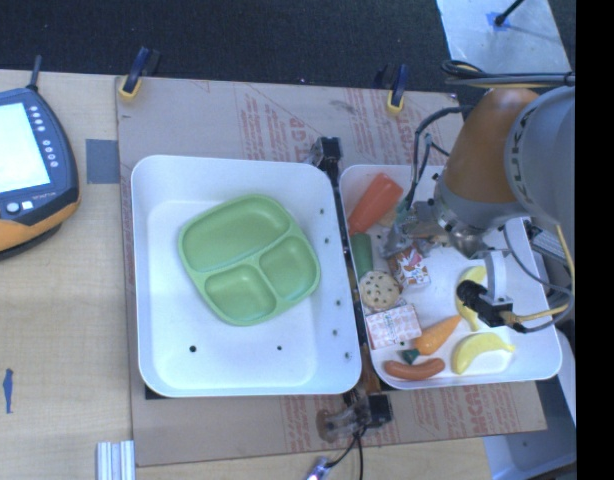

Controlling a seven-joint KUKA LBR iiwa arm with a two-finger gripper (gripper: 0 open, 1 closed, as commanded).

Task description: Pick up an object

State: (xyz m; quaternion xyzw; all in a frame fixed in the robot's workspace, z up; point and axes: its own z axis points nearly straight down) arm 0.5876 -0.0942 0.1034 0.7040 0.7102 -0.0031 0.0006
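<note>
Worktop [77,298] with two bins: left bin [157,268] holding green divided plate [250,258], arm [507,158] over crowded right bin [542,363]. Claw [412,230] low among carrot [375,200], cookie [379,289], small carton [413,266]; open or closed, cannot tell. Nearby: wafer [392,325], sausage [414,369], lemon wedge [482,349].

Hidden and cut-off parts in the right bin

We see the arm [507,158] cover the right bin's [547,363] upper part and its hand [412,238] too blurred to read; the tablet [22,173] is clipped at the left edge.

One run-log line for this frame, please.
tool low in right bin, over toy food | grasp: unclear | carrot untouched | green tray in left bin
</note>
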